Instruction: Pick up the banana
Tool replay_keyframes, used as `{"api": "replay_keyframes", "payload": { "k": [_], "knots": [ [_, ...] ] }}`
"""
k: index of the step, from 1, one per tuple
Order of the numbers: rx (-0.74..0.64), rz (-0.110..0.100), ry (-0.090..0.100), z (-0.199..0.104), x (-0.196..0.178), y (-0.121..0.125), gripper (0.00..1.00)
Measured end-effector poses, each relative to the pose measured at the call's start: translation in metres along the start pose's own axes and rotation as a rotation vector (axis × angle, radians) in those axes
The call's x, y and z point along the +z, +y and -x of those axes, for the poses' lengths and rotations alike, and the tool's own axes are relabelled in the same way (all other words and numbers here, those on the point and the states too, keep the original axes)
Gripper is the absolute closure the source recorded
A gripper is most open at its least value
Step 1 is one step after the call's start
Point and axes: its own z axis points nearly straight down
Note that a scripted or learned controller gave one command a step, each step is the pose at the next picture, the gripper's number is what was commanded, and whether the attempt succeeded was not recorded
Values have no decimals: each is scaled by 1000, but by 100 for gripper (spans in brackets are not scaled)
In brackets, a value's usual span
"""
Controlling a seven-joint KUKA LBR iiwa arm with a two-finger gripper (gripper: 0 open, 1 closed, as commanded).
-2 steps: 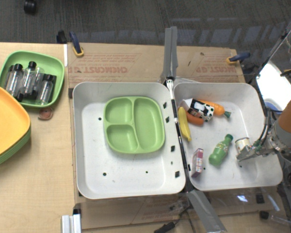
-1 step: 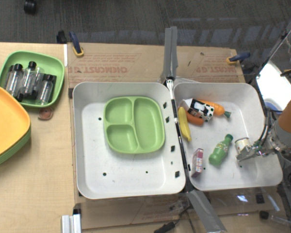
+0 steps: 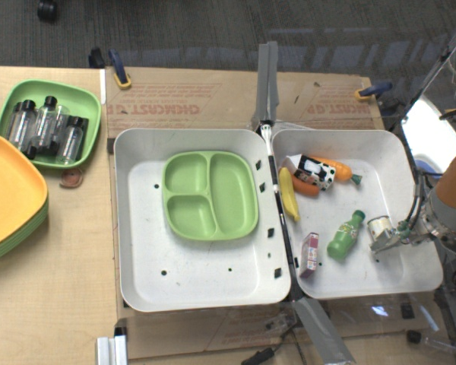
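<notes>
A bench [image 3: 53, 295] seen from above holds two shallow white bins side by side. The left bin [image 3: 137, 272] carries a green divided plate [image 3: 210, 195], set near its middle. The right bin [image 3: 380, 268] holds the loose items, likely grouped there so the arm, entering from the right, can reach them.

The arm [image 3: 448, 196] leans in over the right bin's right edge, its gripper [image 3: 384, 234] low near the bin floor. Whether the gripper is open or closed cannot be told here, and nothing can be made out in its grasp.

The banana [image 3: 289, 194] lies lengthwise against the right bin's left wall, well apart from the gripper. Just beside its upper end sit a carrot [image 3: 328, 177] and a black-and-white toy [image 3: 317, 171]. A green bottle [image 3: 346, 236] lies between the banana and the gripper, with a small pink pack [image 3: 310, 251] nearby.

The pick looks not yet begun; the wall may crowd a grasp.
</notes>
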Motion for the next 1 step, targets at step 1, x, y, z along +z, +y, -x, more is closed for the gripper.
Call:
{"api": "replay_keyframes", "payload": {
  "k": [1],
  "knots": [
    [-28,0,0,0,0,0,100]
  ]
}}
